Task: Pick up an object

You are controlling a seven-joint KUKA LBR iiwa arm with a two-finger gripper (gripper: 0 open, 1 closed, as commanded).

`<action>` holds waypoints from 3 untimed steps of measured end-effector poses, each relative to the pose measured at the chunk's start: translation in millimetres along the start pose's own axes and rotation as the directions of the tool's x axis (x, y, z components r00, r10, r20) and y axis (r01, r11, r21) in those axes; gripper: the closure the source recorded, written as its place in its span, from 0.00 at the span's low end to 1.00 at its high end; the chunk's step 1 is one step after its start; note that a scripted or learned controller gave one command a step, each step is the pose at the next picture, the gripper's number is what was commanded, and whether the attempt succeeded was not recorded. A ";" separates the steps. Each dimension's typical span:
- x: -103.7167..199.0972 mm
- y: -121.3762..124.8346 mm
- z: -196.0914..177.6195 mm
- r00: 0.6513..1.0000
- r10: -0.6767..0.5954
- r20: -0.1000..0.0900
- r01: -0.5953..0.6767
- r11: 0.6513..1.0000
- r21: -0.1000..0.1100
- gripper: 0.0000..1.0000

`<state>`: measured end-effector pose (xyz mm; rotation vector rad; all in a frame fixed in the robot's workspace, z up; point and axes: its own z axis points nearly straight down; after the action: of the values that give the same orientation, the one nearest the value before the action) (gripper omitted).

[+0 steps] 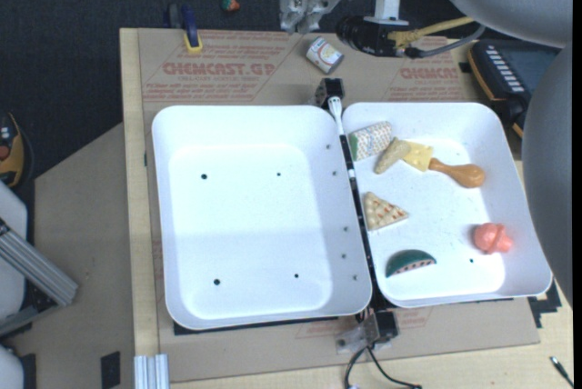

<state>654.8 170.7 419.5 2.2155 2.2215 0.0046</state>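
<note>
My gripper hangs beyond the far edge of the bench, well away from both bins and high above them, so nothing I could pick is under it yet. Its metal frame and fingers blur together against the dark floor, and I cannot tell how the fingers stand; nothing I can make out sits between them, so I judge that I am carrying nothing.

All the candidates lie in the right bin. A pale patterned block sits near the divider at the far end, with a yellow wedge just beside it and a drumstick running from the wedge toward the middle. A triangular slice lies alone near the divider, a green-rimmed slice lies near the front wall, and a pink lump sits toward the right side. The left bin is bare white, presumably kept free as the drop side.

The spread matters for my choice: the wedge, block and drumstick crowd each other, so a descent there risks nudging neighbours. The pink lump and triangular slice stand apart, giving my fingers room on either side. A small box lies on the board outside the bins.
</note>
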 end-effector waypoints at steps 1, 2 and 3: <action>57.9 -33.5 69.7 1.000 -0.004 0.000 0.004 1.000 0.015 1.00; 54.2 -60.3 3.0 1.000 0.001 -0.004 -0.001 1.000 -0.002 1.00; 54.0 -102.4 73.7 1.000 0.002 0.002 -0.002 1.000 0.015 1.00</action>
<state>552.7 224.3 345.2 2.2248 2.2258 -0.0147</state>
